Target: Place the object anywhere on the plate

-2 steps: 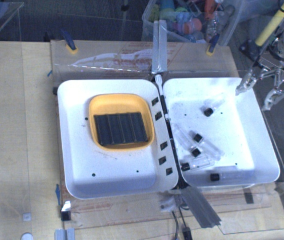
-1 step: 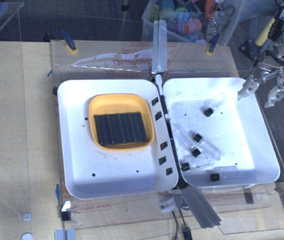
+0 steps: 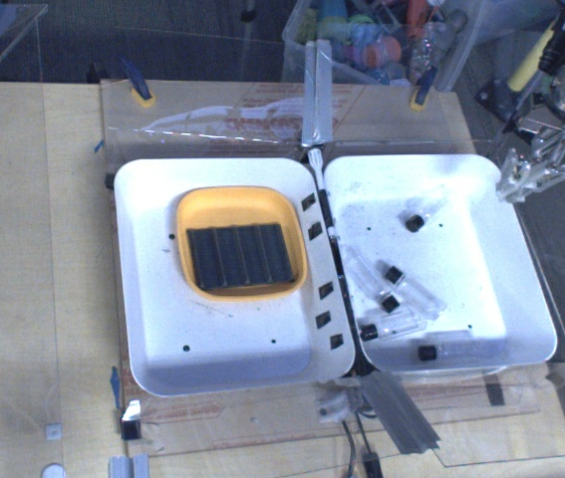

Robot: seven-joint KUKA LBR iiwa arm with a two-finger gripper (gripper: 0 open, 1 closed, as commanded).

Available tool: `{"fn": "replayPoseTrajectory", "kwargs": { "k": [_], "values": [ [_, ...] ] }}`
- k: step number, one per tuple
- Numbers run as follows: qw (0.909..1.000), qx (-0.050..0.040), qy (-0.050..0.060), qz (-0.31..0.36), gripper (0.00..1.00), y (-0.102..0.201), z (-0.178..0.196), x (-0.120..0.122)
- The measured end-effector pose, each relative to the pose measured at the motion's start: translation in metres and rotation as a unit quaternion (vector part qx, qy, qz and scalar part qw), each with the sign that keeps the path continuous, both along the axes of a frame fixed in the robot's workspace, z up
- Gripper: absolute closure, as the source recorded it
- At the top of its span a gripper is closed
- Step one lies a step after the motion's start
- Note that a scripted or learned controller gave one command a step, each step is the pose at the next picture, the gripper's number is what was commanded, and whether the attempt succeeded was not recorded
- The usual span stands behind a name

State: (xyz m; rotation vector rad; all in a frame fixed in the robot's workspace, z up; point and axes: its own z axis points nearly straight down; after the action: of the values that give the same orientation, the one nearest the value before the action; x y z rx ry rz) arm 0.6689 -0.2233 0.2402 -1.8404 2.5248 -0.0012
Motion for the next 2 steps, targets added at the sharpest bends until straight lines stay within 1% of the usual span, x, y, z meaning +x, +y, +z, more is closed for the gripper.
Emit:
{"fn": "replayPoseTrajectory", "kwargs": {
  "k": [1,2],
  "values": [
    [0.9918,-0.0039,0.002,0.128,1.0,0.002,0.057,-0.001],
    [0.9651,-0.0049,0.002,0.262,1.0,0.002,0.09,-0.001]
  ]
}}
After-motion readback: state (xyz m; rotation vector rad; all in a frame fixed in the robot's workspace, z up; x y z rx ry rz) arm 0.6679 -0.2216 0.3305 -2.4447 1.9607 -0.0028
